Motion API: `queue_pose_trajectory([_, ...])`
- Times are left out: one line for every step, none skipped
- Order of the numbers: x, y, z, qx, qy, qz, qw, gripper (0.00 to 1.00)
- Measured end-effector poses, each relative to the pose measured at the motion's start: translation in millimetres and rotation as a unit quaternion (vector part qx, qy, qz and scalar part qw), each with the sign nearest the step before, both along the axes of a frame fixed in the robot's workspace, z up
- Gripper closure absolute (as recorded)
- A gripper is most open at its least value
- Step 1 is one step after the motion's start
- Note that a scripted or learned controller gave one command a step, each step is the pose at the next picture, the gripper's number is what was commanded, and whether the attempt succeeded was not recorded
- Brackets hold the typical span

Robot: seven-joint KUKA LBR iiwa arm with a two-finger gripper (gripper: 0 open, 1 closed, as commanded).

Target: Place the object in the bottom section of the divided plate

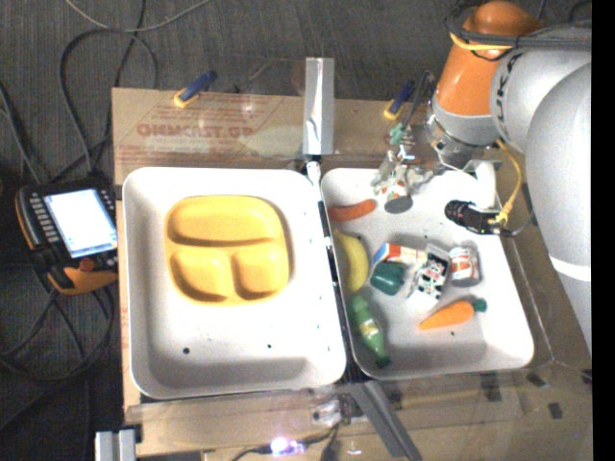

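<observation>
Camera view: one divided plate (229, 248), two bins (144, 353).

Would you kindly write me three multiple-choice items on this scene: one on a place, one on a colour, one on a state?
1. Where does the divided plate lie?
A. left bin
B. right bin
C. on the floor

2. What colour is the plate?
A. blue
B. yellow
C. red

3. What lies in the plate's sections?
A. a carrot
B. a banana
C. nothing

Answers:
1 A, it sits in the left bin.
2 B, it is yellow throughout.
3 C, the carrot and banana lie in the right bin, where the gripper hovers at the far end.
</observation>
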State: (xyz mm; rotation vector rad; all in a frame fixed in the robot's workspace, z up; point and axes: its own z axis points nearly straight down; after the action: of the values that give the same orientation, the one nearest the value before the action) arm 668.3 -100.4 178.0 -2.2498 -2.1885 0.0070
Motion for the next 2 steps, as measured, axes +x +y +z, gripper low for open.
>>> queue_pose_trajectory([-14.2, 73.4, 3.5, 0.0017, 0.0, 0.164, 0.9864, 1.0])
queue_pose_trajectory([-24.8, 140.2, 3.6, 0.0021, -0.001, 0.28, 0.96, 1.0])
